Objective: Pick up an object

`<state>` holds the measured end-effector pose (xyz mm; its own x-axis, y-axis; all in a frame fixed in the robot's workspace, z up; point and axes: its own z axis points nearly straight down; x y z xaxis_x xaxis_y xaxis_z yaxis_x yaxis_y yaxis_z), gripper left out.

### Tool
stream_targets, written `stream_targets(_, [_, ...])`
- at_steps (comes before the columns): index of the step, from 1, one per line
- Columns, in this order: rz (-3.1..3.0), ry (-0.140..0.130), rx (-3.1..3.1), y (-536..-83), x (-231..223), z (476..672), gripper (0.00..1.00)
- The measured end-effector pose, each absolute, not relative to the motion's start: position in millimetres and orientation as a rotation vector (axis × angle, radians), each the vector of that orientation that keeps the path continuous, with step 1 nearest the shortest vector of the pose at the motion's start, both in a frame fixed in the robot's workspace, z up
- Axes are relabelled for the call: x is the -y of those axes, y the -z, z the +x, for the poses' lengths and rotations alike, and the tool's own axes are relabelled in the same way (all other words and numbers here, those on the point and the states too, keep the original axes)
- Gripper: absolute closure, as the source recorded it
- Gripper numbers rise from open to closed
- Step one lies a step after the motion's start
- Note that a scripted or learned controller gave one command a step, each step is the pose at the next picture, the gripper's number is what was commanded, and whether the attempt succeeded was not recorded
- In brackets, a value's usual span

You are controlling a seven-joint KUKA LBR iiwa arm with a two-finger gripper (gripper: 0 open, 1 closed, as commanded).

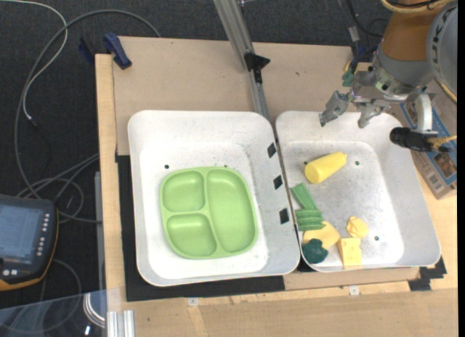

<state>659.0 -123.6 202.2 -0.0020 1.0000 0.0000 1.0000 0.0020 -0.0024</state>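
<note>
My tool (351, 110) hung open and empty at the right bin's (407, 205) twelve o'clock rim. The corn (325, 168) lay toward six; descending here risked striking the rim.

Bright, even overhead light. Soft, short shadows only. Mild glare on white bin (203, 128) rims. Sharp focus at centre; slightly soft, grainy toward edges. Dark floor (58, 110) underexposed.

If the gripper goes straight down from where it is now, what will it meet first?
Probably the back rim of the right bin: the gripper hangs open above it, clear of the yellow corn. Depth is unclear.
</note>
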Motion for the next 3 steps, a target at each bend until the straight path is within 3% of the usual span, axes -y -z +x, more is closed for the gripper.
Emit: stream_targets(3, [-2.218, -0.003, 2.223, -202.2, 123.5, 659.0, 0.00])
